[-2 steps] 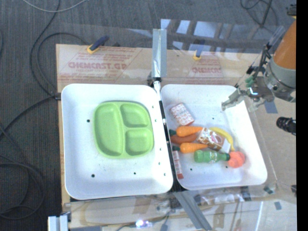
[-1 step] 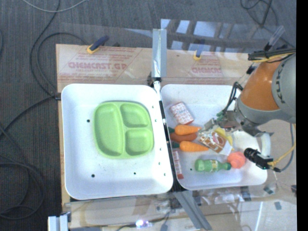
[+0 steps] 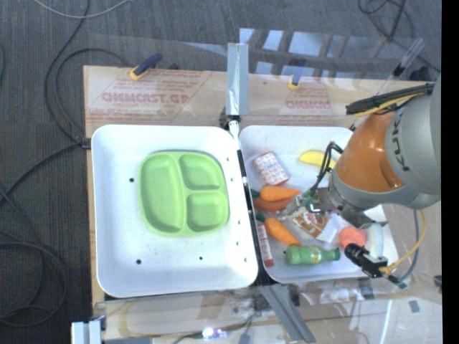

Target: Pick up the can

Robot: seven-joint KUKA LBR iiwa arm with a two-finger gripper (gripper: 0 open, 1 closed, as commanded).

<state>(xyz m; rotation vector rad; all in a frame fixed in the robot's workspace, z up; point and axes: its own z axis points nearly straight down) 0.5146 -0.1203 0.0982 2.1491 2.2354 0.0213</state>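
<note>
A small red and white can (image 3: 270, 168) lies on its side in the upper left part of the right bin (image 3: 287, 136). My gripper (image 3: 311, 205) reaches down from the orange-banded wrist (image 3: 362, 160) into the middle of that bin. It hangs over a white and orange packet (image 3: 313, 225), right of the carrots. The can lies apart from the gripper, up and to its left, with nothing touching it.
The right bin also holds two carrots (image 3: 280, 193) (image 3: 281, 231), a yellow banana (image 3: 314, 158), a green bottle (image 3: 312, 255) and a pink-orange item (image 3: 352, 236). A green divided plate (image 3: 185, 191) sits in the left bin (image 3: 115, 264). The arm covers the bin's right side.
</note>
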